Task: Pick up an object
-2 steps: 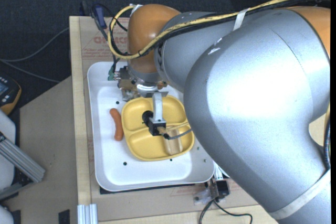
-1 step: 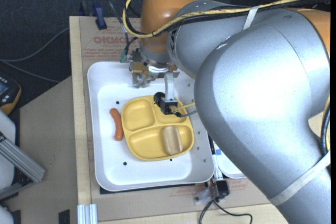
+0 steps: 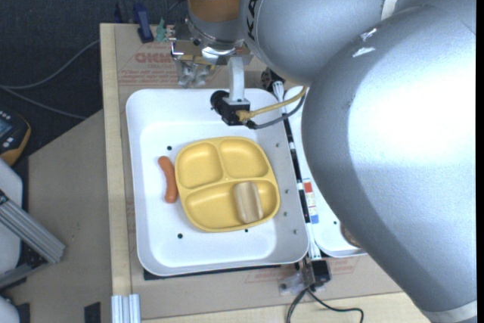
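— Pincer (image 3: 193, 73) first: where do you have it?

— On my screen it hangs at the far rim of the left bin (image 3: 144, 163), about over the edge where the white wall meets the counter (image 3: 119, 125). I cannot tell whether it is wide or narrow from this angle.

— And the things to pick?

— I see three, all in that left bin. An orange sausage (image 3: 169, 178) lies on the white floor, lengthwise from far to near, just beside the left edge of a yellow plate (image 3: 223, 163). The plate has three compartments and sits in the middle of the bin. A tan block (image 3: 247, 202) rests in the plate's near-right compartment. All three are well apart from the pincer, on the near side of it.

— Anything around them?

— The grey arm (image 3: 378, 110) reaches in from the right and covers most of the right bin (image 3: 333, 242); I only see its near-left corner.
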`<state>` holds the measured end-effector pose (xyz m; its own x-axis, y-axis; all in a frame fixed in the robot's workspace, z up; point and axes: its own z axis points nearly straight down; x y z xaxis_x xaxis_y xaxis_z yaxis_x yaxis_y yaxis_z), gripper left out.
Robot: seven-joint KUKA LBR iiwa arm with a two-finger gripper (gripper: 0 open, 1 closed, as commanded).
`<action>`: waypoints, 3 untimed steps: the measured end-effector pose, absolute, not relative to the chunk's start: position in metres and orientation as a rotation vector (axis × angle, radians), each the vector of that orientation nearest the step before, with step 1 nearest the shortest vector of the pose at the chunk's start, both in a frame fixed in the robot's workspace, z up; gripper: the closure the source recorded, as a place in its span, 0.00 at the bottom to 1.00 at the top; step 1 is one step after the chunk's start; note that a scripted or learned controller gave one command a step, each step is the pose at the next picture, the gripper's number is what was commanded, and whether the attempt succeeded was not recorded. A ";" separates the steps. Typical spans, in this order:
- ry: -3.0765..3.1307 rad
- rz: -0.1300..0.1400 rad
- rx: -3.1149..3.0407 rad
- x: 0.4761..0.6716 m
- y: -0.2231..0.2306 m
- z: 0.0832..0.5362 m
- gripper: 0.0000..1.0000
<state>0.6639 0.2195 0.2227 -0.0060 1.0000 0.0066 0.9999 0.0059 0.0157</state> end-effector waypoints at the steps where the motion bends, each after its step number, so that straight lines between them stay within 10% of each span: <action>1: 2.223 -0.001 2.221 0.655 0.220 0.219 1.00; 3: 2.225 -0.009 2.223 0.624 0.225 0.164 1.00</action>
<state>0.6240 0.2249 0.1642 -0.0010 1.0000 -0.0012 1.0000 0.0009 -0.0068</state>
